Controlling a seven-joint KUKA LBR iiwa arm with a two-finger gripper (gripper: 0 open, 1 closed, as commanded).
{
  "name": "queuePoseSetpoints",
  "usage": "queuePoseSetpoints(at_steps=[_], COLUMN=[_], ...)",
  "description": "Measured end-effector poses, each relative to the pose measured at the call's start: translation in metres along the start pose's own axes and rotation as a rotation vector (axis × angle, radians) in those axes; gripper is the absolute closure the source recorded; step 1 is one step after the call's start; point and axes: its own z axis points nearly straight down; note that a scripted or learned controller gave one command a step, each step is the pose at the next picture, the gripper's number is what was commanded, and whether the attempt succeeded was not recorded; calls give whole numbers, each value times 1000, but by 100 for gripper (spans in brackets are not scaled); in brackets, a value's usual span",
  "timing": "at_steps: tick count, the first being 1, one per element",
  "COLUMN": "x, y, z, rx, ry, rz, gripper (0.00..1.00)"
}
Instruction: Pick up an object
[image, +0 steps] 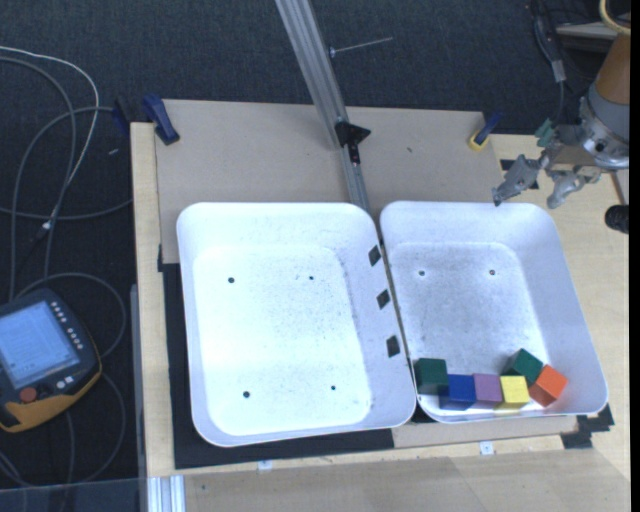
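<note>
The gripper (533, 185) is hovering over the right bin's (570, 270) far rim, fingers spread, holding nothing. The blocks (487, 383) are crowding the near wall, well apart; packed so tightly, the fingers may jam or slip off.

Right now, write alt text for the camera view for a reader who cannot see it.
Six small cubes (dark green, blue, purple, yellow, green, orange) sit in a row along the near wall of the right shallow white plastic bin. The grey arm's two-finger tool, open and holding nothing, hovers above that bin's far edge, beside the left white bin.
</note>
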Motion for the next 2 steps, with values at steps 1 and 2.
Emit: queuePoseSetpoints(at_steps=[1,2], x=[-36,-6], y=[2,-60], z=[45,144], rx=[4,10], ry=[0,5], rz=[5,3], gripper=[0,0])
